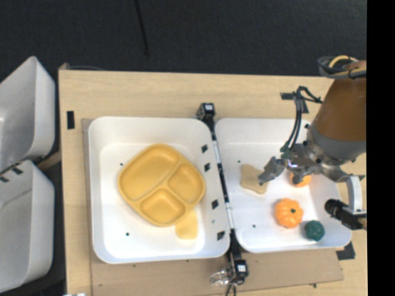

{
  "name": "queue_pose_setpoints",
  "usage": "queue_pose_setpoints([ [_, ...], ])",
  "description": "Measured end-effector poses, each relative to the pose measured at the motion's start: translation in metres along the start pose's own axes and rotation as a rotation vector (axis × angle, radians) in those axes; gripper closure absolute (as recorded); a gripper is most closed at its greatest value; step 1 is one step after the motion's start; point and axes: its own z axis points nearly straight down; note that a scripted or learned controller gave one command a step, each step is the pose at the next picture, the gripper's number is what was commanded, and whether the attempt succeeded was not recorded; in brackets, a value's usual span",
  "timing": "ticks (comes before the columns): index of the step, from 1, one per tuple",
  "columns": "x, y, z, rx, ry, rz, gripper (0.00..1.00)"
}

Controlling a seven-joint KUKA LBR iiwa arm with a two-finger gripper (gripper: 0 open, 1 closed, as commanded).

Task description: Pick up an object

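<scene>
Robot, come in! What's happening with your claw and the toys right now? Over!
Gripper low over right white bin. Small orange pumpkin toy, tan flat piece, dark green ball lying loose in the bin. Nothing seen held.

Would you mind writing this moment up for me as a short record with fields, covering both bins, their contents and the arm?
left bin: yellow divided plate, with a pale yellow piece at its lower edge
right bin: beige piece, orange pumpkin, dark green ball, small orange object partly under the arm
arm: reaches in from the right, over the right bin
gripper: above the right bin, between the beige piece and the small orange object; grasp cannot be judged
</scene>
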Motion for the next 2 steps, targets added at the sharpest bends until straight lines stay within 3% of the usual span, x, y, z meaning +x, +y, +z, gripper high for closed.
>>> queue_pose_setpoints([
  [1,0.0,0.003,-0.006,-0.013,-0.002,-0.003,0.0],
  [2,0.003,0.0,0.037,-0.009,-0.003,0.002,0.0],
])
